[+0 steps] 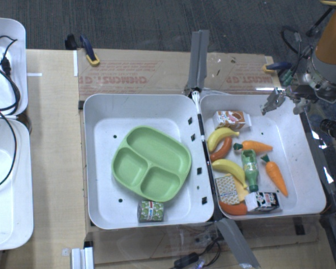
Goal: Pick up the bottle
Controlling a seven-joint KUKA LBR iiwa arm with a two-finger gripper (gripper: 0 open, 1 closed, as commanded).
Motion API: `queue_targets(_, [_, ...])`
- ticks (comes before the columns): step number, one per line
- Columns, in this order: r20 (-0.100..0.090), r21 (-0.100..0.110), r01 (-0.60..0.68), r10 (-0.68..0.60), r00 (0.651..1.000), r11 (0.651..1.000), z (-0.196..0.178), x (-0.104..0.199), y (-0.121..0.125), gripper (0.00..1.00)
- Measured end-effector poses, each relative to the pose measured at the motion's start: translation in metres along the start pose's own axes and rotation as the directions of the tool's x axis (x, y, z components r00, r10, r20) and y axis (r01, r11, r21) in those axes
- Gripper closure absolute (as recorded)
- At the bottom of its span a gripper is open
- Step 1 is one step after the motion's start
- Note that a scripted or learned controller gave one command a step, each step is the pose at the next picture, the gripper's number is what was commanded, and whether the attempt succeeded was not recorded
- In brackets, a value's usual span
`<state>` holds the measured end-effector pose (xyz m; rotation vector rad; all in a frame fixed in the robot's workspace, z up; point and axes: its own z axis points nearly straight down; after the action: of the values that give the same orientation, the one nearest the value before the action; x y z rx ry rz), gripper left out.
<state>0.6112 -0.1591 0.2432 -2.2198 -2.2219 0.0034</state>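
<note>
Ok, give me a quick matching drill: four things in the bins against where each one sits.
Things:
1. green bottle
2. green plate
3. small carton
4. hand

Places:
A. middle of the left bin
B. over the right bin's far right corner
C. far end of the right bin
D. middle of the right bin, between bananas and carrots

Pairs: 1-D, 2-A, 3-C, 4-B

One fixed camera looked down at a slant from above the tabletop (50, 88), far enough back to take in both white bins, the left bin (95, 150) and right bin (302, 167), whole, with dark floor beyond.
</note>
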Motion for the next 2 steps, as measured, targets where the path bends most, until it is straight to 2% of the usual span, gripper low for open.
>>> queue_targets(1, [-0.001,0.001,0.043,-0.043,0.999,0.999,0.136,0.014,-0.058,0.0])
queue_targets(2, [-0.001,0.001,0.065,-0.065,0.998,0.998,0.153,0.058,-0.095,0.0])
